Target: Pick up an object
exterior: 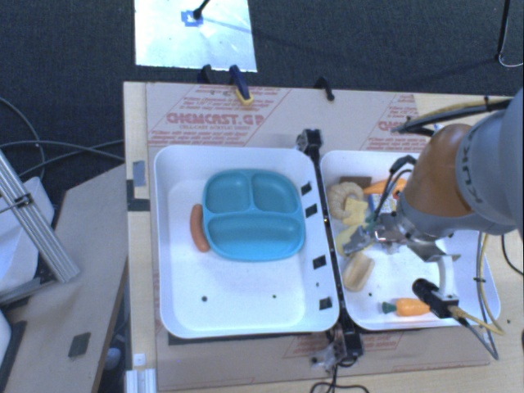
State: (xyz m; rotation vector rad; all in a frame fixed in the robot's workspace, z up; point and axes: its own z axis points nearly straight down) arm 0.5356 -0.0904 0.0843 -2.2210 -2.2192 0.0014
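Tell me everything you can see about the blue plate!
The blue plate is a light blue tray with rounded corners that looks like smooth plastic. Raised ridges split it into three parts: two small ones at the far side and one long one at the near side. It lies flat, slightly turned, in the left bin, a bit toward the back. A toy sausage lies right against its left edge. Nothing sits in its sections.

Bench bearing two white bins
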